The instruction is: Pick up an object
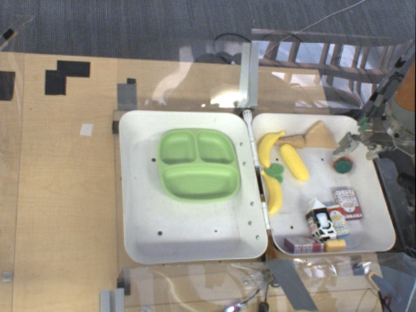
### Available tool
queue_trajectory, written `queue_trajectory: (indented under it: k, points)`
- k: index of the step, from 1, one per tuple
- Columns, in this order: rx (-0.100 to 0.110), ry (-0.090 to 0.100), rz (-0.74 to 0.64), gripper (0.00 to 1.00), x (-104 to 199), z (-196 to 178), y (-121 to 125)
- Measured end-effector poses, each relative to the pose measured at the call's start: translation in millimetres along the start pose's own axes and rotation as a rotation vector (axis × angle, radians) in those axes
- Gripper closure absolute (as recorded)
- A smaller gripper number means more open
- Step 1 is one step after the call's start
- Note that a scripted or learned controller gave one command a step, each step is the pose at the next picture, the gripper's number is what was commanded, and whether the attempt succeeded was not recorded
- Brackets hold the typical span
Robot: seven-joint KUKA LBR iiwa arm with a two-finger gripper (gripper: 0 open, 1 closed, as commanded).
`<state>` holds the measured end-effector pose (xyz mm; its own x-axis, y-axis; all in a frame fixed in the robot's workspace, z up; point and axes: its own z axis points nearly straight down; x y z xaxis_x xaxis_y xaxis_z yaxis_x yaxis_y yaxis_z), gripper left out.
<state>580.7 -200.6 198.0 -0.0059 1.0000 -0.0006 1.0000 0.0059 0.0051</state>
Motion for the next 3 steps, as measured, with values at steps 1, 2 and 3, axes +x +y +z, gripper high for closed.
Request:
queue_trajectory:
  k: [1,2,3]
  points:
    - [0.001,0.001,0.030,0.00,48,47,11]
    - [-0.007,-0.001,-0.272,0.00,85,109,51]
    - [-0.016,0.000,-0.273,1.00,87,95,54]
